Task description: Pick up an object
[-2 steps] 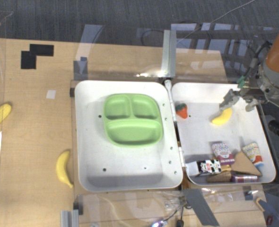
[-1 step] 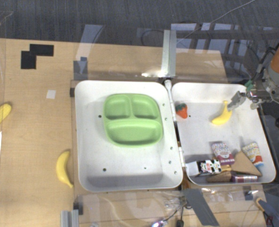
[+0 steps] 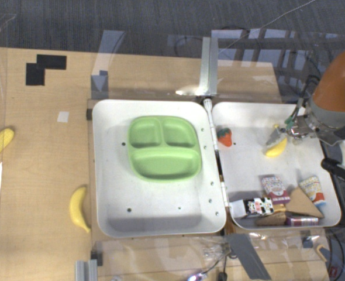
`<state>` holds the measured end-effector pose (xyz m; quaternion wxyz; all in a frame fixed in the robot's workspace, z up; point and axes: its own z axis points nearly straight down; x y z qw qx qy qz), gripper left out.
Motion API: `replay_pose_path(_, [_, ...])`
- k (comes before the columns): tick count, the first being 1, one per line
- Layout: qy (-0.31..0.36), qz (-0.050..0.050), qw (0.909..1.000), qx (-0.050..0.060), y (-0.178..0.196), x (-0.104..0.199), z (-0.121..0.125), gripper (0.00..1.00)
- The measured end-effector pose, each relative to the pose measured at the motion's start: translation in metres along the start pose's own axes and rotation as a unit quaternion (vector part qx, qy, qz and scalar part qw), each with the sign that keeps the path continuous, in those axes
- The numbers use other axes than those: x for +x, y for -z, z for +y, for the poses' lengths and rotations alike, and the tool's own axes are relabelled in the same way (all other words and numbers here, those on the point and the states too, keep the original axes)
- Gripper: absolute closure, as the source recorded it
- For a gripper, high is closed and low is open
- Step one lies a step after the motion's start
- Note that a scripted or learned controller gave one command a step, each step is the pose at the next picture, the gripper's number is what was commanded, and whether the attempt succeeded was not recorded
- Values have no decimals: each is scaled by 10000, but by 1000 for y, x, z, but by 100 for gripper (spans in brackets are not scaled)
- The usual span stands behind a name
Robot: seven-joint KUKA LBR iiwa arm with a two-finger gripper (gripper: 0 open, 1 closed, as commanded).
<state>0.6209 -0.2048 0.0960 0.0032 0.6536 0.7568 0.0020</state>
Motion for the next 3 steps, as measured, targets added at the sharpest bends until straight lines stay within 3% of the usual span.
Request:
replay_pose_path(1, [7,-7,10000,-27,11,0,2,100])
replay_pose_path(2, [-1206,0,9927,16,18,0,-6,100])
replay_pose_path(3, [-1388,4,9903,4,106,53,50,100])
